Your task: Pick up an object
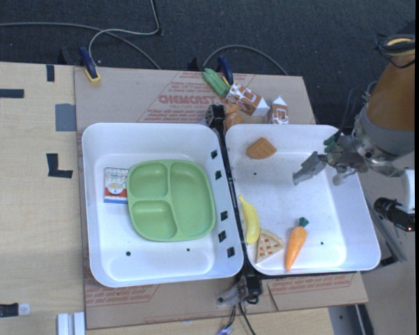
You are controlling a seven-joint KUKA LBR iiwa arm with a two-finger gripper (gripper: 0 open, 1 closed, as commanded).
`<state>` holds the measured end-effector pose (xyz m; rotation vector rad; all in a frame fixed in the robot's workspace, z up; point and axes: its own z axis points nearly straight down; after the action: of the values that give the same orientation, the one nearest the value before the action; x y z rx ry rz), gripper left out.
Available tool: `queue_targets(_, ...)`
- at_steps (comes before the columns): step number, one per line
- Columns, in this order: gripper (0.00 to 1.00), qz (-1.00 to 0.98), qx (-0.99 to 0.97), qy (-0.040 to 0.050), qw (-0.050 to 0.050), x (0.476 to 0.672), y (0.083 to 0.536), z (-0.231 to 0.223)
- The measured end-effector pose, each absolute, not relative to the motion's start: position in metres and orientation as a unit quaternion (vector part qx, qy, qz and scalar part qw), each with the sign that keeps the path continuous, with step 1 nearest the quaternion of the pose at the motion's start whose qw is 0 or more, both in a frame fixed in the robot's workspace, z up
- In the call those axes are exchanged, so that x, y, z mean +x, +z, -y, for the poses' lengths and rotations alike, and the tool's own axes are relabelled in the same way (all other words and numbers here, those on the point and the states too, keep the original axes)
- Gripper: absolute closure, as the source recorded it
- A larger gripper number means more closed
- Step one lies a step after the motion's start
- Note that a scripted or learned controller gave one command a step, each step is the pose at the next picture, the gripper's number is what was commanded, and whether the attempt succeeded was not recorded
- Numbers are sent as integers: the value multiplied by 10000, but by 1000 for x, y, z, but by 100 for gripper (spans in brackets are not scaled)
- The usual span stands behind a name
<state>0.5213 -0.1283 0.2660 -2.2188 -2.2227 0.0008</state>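
No object is being held yet, so the pick is judged to be at its start: everything is lying untouched in the bins. The candidates are being kept in the right bin (348, 208). A toy carrot (295, 247) is lying near the front, its green tip pointing away from the camera, with a waffle-patterned wedge (268, 245) just beside it on the left and a banana (249, 220) resting along the bin's left wall. A brown cookie-like piece (261, 148) is lying apart from these, near the back wall.

The gripper (322, 170) is being held over the right side of this bin, with one finger (308, 167) pointing left toward the bare middle of the floor. The fingers are seen spread apart, with nothing between them. The carrot and the cookie-like piece are both being left well apart from the fingertips.

What remains is judged to be the whole of the task: an object is to be chosen, approached, closed upon and lifted.

Further out, the left bin (97, 187) is being occupied by a green divided plate (171, 199) and a small printed card (116, 185). Behind the bins, small cartons (254, 103) and a green clamp (216, 82) are lying on the cardboard sheet (139, 96).
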Motion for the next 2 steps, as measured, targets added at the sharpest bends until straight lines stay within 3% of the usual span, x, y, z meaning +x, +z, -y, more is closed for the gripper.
queue_targets(1,0,7071,-7071,12,25,495,99,137)
queue_targets(2,100,7072,-7070,6,24,496,109,137)
